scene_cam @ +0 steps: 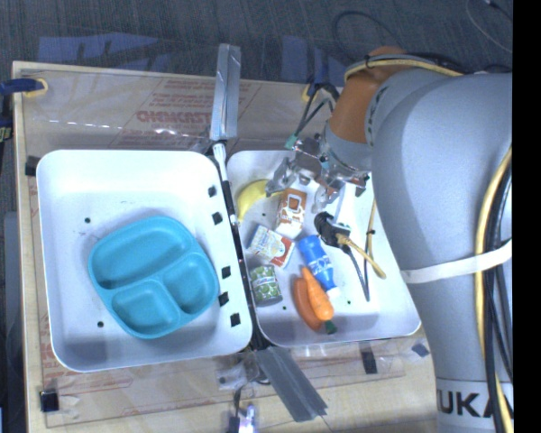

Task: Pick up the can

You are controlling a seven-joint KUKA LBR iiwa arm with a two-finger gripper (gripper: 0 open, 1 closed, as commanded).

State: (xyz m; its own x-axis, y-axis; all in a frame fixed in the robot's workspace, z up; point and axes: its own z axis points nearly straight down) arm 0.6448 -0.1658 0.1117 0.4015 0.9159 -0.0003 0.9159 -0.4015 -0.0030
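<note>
The left bin holds a blue divided plate. In the right bin, the can lies near the left wall, below a small carton and beside a carrot. The gripper hangs over the bin's far end, near a yellow fruit; whether it is spread or closed cannot be told.

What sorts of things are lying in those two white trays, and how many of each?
Plate: 1
Can: 1
Carrot: 1
Yellow fruit: 1
Blue tube: 1
Small carton: 1
White packet: 1
Total: 7
</note>
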